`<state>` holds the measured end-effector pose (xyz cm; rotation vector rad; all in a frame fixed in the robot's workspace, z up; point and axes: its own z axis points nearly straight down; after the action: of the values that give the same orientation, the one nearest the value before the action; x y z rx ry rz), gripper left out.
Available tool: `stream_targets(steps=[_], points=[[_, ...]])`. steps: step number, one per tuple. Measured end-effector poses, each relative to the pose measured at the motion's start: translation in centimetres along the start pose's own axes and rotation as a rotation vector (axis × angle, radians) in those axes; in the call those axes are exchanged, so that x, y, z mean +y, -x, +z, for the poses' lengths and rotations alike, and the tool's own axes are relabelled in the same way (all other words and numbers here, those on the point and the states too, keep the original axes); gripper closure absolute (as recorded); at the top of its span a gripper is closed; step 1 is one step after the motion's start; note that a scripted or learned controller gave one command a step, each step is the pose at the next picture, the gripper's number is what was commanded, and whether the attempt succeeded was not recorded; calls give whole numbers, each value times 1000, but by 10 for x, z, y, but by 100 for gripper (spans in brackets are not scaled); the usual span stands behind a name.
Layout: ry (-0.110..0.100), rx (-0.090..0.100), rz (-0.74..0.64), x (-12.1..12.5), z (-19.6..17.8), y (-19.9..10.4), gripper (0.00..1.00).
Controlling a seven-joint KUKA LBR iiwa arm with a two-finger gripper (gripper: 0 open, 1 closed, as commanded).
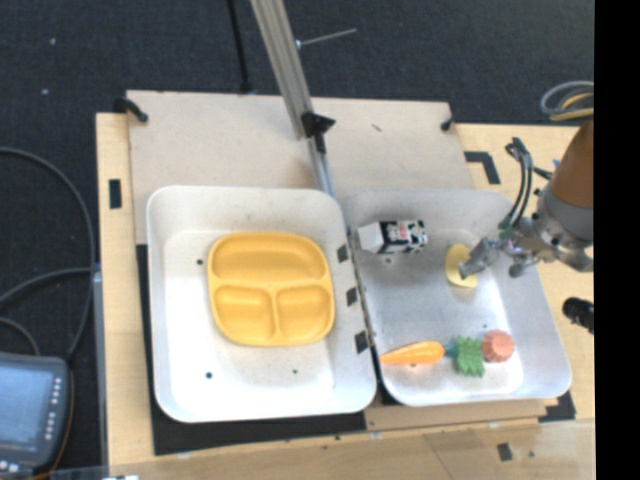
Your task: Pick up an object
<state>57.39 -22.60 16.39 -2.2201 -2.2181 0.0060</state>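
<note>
My arm point(568, 183) ran off the frame's right edge, and my gripper point(478, 258) covered part of the yellow disc point(460, 271).

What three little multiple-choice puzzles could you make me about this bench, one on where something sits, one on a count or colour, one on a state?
1. Where does the yellow tray lie?
A. left bin
B. right bin
C. on the bare bench

2. How many compartments does the tray have?
A. two
B. three
C. five

3. How does the carrot lie?
A. standing upright
B. flat on the floor of the right bin
C. on the yellow tray

Answers:
1 A, it fills the middle of the left bin.
2 B, one long section sits above two smaller ones.
3 B, it lies lengthwise near the bin's front edge, beside a green toy.
</note>
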Motion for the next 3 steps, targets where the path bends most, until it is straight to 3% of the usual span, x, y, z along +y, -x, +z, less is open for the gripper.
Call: stream_targets(steps=[1,2,3], points=[[8,0,4,-9,48,-1,0],[11,-2,8,-8,37,1,100],[12,-3,-4,2,-17,-3,100]])
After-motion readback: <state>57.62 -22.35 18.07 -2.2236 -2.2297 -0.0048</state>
